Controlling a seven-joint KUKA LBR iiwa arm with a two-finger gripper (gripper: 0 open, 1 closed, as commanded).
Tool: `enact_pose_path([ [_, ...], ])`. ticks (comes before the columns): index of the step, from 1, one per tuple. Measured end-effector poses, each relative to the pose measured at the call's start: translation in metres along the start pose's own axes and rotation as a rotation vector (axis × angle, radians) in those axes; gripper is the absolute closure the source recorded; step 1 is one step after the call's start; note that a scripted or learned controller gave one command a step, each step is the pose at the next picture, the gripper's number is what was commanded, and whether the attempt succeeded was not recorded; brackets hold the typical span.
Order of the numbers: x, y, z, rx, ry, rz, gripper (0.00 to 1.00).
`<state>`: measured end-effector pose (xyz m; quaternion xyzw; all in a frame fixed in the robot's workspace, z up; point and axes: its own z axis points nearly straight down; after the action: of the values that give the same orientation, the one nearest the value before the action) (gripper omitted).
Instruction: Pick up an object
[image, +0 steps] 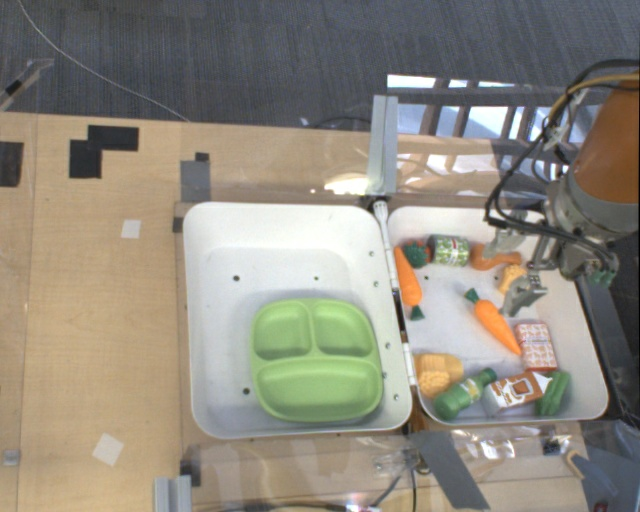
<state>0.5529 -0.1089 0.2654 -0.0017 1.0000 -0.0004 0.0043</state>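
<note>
1. A long carrot (408, 280) lay along the left wall of the right bin (590, 345), its green top toward the front.
2. A second carrot (494, 323) lay slanted near the bin's middle.
3. A green can (450, 250) lay on its side near the back wall.
4. A corn cob (438, 373) rested at the front left, touching a green bottle (463, 394).
5. A small carton (514, 391) and a pink box (537, 345) sat toward the front right.
</note>
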Motion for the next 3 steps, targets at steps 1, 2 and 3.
enact_pose_path([
  [1, 0.005, -0.025, 0.121, -0.002, 0.011, 0.096, 0.0],
  [2, -0.025, -0.023, 0.176, 0.001, -0.008, 0.118, 0.0],
  [3, 0.046, -0.036, 0.174, 0.001, -0.013, 0.268, 0.0],
])
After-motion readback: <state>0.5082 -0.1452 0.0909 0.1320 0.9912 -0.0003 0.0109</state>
